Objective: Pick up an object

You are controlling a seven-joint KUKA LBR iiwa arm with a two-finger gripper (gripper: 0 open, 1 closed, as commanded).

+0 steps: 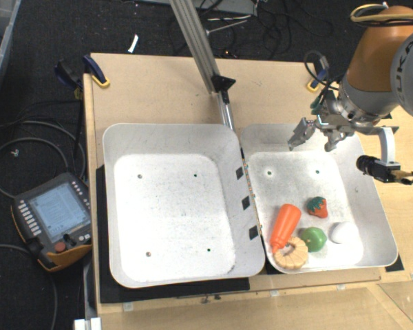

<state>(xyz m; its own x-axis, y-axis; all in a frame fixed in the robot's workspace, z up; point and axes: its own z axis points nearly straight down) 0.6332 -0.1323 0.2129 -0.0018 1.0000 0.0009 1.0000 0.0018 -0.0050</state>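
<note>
In the right bin [372, 205] several small objects lie near the front: an orange carrot [285, 225], a red strawberry-like piece [317, 207], a green round piece [313, 238], a white ball [342, 233] and a tan round piece [292, 254]. My gripper [316, 135] hangs over the bin's back edge, well behind those objects, open with its two fingers spread apart and nothing between them.
The left bin [117, 205] sits beside the right one. A slanted metal pole [196, 36] reaches down to the gap between the bins at the back. A teach pendant [51, 215] lies on the floor at left. Clamps [93, 71] grip the bench's back corners.
</note>
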